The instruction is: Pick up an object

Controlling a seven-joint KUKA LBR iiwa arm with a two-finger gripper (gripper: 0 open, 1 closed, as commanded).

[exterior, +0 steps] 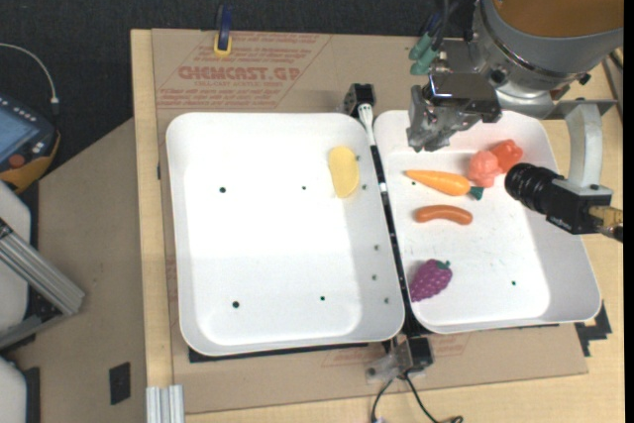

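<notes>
Just below the tool (428, 140) — a carrot (439, 181), apart.

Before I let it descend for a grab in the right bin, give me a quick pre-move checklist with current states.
1. Gripper over the right bin: ok, above its upper-left corner.
2. Nothing between the fingers: cannot tell.
3. Carrot directly under the gripper: not ok, it lies lower in view.
4. Carrot free of neighbours: not ok, its tip meets the pink-red toy.
5. Sausage and grapes lie apart: ok.
6. Yellow piece in the left bin: ok.
</notes>
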